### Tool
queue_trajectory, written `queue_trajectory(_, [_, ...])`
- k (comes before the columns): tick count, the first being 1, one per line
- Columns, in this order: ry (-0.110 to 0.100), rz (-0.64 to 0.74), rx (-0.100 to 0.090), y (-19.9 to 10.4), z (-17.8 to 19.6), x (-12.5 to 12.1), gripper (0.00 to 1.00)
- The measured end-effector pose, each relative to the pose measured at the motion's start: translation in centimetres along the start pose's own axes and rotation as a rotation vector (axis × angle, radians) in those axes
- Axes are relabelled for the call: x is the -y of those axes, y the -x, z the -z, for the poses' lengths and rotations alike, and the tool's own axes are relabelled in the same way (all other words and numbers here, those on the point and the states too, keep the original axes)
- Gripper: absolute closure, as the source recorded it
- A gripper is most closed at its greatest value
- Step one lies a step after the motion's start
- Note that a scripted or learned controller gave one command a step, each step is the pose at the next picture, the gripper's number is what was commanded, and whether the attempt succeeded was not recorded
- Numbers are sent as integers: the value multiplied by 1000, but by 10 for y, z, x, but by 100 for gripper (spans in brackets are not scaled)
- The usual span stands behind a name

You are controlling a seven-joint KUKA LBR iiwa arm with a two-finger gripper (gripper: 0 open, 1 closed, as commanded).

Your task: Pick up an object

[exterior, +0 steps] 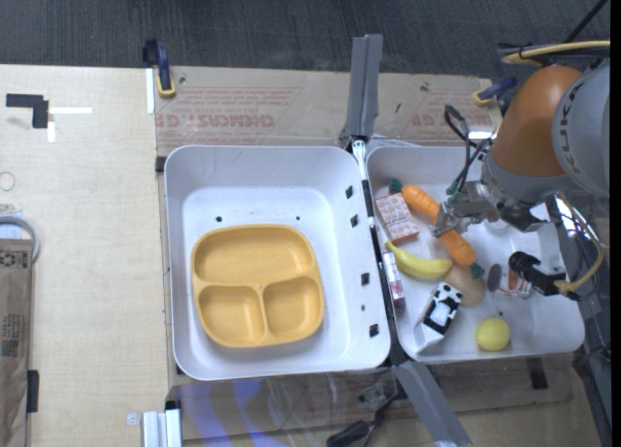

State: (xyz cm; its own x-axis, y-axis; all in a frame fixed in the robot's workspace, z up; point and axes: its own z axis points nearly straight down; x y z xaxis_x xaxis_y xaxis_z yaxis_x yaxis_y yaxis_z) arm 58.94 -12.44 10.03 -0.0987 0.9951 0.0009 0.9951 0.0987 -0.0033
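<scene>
The pale wooden bench (78, 271) is carrying two shallow white bins side by side. The left bin (184, 241) is holding a smooth yellow plate (257, 285) with three compartments and rounded corners. The grey arm (543, 144), with its glossy orange band, is reaching into the right bin (553, 343) from the right, and the hand (454, 222) is hovering low over the toys in the bin's middle; whether it is spread or pinching, I cannot tell. Just beneath it an orange carrot (461, 246) is lying, its long axis slanting from far left to near right. A second carrot (420, 201) is lying farther left, slanting the same way. A curved yellow banana (419, 263) is stretching left to right beside a red-and-white packet (396, 217). Nearer, a black-and-white carton (440, 311) is leaning, and a round lemon (493, 335) is sitting to its right.
</scene>
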Motion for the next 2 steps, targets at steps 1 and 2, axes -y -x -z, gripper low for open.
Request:
queue_trajectory(1, [3,12,2,-26,97,-22,100])
queue_trajectory(2, [1,-54,1,-86,145,13,100])
